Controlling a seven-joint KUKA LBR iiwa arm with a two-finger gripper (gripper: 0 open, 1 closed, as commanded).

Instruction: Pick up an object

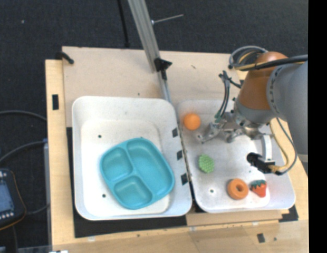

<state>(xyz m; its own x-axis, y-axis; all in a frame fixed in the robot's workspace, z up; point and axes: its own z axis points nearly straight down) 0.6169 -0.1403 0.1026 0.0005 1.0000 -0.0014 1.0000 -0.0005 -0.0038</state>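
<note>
The orange ball [192, 122] sits near the right bin's [279, 202] top-left corner, with the gripper [219, 132] just beside it, low over the floor. Its fingers look spread with nothing between them, so probably lining up a grab. The green scrubby thing [207, 164], donut [238, 188] and strawberry [259, 187] wait closer to the front; the blue tray [136, 173] is parked in the left bin [89, 109].

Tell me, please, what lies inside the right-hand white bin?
The right bin holds an orange ball, a green knobbly piece, an orange ring and a red strawberry-like toy. The claw hangs above the bin's upper part; the arm covers the floor there.
</note>
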